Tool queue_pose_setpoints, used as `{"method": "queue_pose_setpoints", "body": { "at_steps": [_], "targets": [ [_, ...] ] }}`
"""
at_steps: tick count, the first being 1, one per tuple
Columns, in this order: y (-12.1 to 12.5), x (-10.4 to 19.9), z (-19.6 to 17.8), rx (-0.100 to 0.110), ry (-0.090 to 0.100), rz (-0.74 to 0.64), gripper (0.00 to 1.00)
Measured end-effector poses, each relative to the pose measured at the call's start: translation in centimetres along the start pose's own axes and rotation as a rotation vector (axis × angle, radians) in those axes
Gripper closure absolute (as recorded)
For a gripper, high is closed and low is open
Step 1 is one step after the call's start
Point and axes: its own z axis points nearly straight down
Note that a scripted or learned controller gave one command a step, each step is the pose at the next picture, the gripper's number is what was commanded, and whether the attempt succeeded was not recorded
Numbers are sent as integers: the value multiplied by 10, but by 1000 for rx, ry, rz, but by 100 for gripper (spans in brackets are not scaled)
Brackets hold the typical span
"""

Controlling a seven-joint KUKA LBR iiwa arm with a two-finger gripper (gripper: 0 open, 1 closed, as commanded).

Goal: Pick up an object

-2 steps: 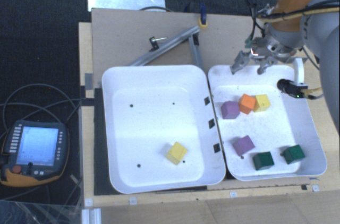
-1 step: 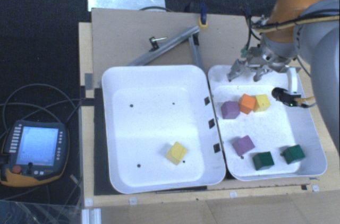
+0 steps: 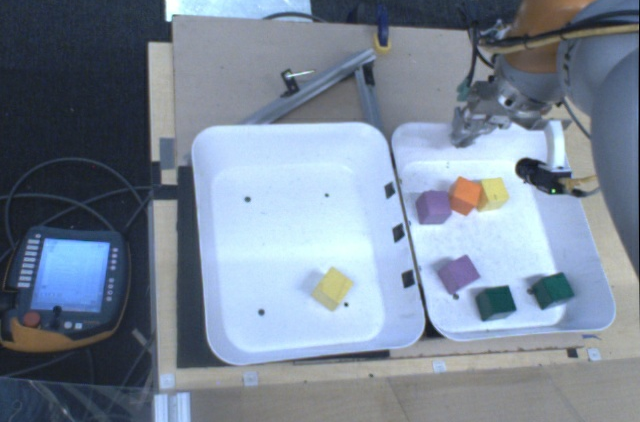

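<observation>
My gripper [image 3: 466,132] hangs over the far edge of the right bin [image 3: 570,240], above and apart from the blocks. Nothing shows between its fingers. In the right bin a purple block [image 3: 433,207], an orange block [image 3: 465,195] and a yellow block [image 3: 492,194] sit in a row touching one another. Nearer the front lie a second purple block [image 3: 458,273] and two green blocks [image 3: 495,302] [image 3: 551,290]. One yellow block [image 3: 332,288] lies alone in the left bin [image 3: 240,210], toward its front.
A grey metal bar [image 3: 310,85] lies on the bench behind the left bin. A teach pendant [image 3: 62,285] with cables sits to the left of the bench. The arm's grey body and orange band [image 3: 565,5] fill the upper right.
</observation>
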Motion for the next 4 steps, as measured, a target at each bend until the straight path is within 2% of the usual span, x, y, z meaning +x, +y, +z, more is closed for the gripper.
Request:
{"method": "queue_pose_setpoints", "body": {
  "at_steps": [2, 3, 4],
  "targets": [
    [-5, 8, -121, -5, 0, 0, 100],
    [-5, 8, -122, 2, 0, 0, 100],
    [-18, 69, -113, 6, 4, -6, 100]
  ]
}}
